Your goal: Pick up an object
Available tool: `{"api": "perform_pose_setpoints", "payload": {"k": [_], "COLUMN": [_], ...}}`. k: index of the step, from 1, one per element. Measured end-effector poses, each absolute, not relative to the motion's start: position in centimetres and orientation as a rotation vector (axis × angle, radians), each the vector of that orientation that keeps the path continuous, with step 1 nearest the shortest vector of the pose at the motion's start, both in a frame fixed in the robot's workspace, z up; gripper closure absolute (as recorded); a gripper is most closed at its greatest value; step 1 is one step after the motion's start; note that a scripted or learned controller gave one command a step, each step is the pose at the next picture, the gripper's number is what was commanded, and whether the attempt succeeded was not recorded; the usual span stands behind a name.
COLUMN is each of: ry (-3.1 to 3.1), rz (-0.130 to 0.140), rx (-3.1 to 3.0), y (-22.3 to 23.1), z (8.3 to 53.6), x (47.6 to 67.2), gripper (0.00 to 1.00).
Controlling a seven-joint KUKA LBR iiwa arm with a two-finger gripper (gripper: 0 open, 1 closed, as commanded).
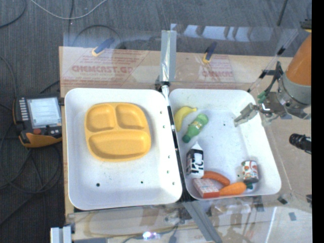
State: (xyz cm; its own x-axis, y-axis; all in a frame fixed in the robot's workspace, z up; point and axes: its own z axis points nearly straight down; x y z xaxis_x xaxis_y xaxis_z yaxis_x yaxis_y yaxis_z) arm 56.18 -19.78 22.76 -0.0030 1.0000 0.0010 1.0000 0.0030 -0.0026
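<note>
1. You see the fingers (246,114) spread apart over the right bin (230,97), holding nothing.
2. Left of the fingers lie a green bottle (195,127) and a banana (182,116).
3. Below the fingers sits a small can (249,170), beside a carrot (233,189).
4. Far left of the fingers, a yellow divided plate (118,130) rests in the left bin (81,186).

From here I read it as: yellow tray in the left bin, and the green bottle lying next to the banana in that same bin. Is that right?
One thing is off. The camera view shows the yellow tray in the left bin, but the green bottle lies next to the banana in the right bin, near its top-left corner.
</note>
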Motion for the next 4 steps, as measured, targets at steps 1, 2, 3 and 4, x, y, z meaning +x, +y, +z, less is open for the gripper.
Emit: {"api": "perform_pose_setpoints", "payload": {"k": [1, 2, 3, 4], "ry": [-2.288, -2.145, -2.421, -2.381], "rz": [0.006, 0.015, -0.006, 0.001], "rx": [-2.152, -2.31, -2.021, -2.046], "y": [-17.1, -11.0, -10.1, -9.3], "z": [12.9, 9.3, 9.1, 18.3], "x": [65.3, 66.8, 62.1, 54.8], "gripper": [0.0, 0.0, 0.0, 0.0]}}
